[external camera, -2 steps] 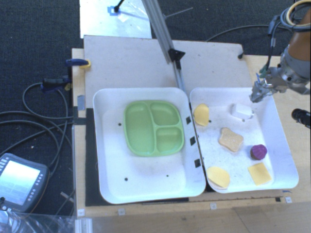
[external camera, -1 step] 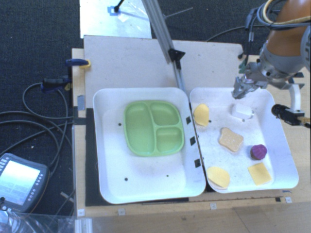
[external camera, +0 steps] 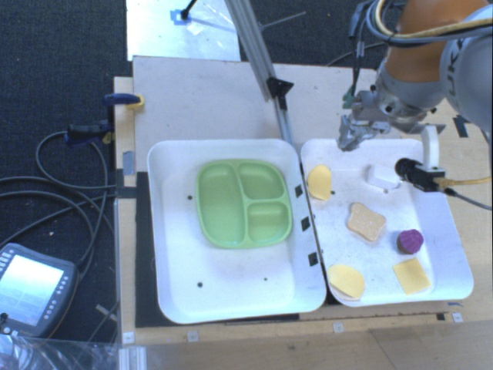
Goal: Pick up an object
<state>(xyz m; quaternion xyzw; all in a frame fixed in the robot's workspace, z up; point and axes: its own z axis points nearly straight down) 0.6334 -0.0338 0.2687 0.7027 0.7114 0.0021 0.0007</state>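
Observation:
The right bin [external camera: 454, 241] holds several toy foods: a yellow piece [external camera: 319, 182] near its left wall, a slice of toast [external camera: 365, 222] in the middle, a purple round piece [external camera: 410, 241], a yellow cheese square [external camera: 411, 276] and a yellow oval piece [external camera: 347, 281] at the front. My gripper [external camera: 353, 139] hangs over the bin's far left corner, above and behind the yellow piece. Nothing shows between its fingers.
The left bin [external camera: 173, 284] carries a green divided plate [external camera: 244, 203]. A metal pole [external camera: 258, 45] slants across the bench behind the bins. A black cylinder with a yellow cable [external camera: 416, 174] juts over the right bin's far side. Cables and a pendant [external camera: 31, 284] lie off the bench at left.

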